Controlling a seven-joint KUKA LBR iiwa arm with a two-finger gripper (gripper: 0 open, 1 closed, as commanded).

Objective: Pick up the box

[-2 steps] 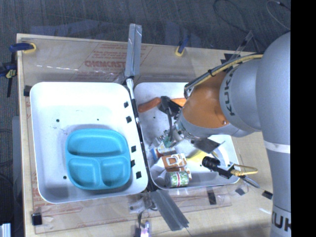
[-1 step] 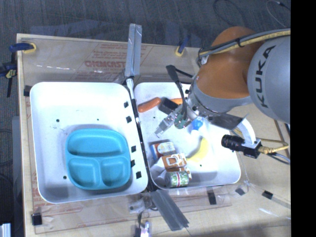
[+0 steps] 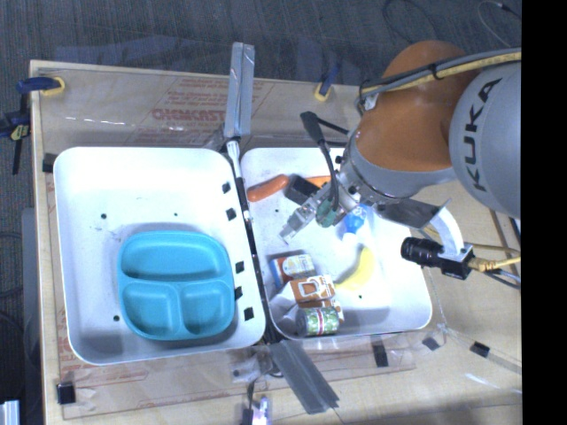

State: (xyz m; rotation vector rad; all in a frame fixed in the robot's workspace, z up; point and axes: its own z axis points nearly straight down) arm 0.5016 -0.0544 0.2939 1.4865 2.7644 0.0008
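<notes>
Camera view, wooden bench (image 3: 133,104), grey, seemingly carpeted floor (image 3: 133,16)

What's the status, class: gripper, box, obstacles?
Gripper open, above right bin. Box untouched near front wall. Can and banana crowd it.

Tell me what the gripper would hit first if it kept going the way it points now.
The gripper points down and left over the right bin. Straight on, it would probably meet the bin's bare white floor beside the small box, or the box itself; depth is unclear.
</notes>
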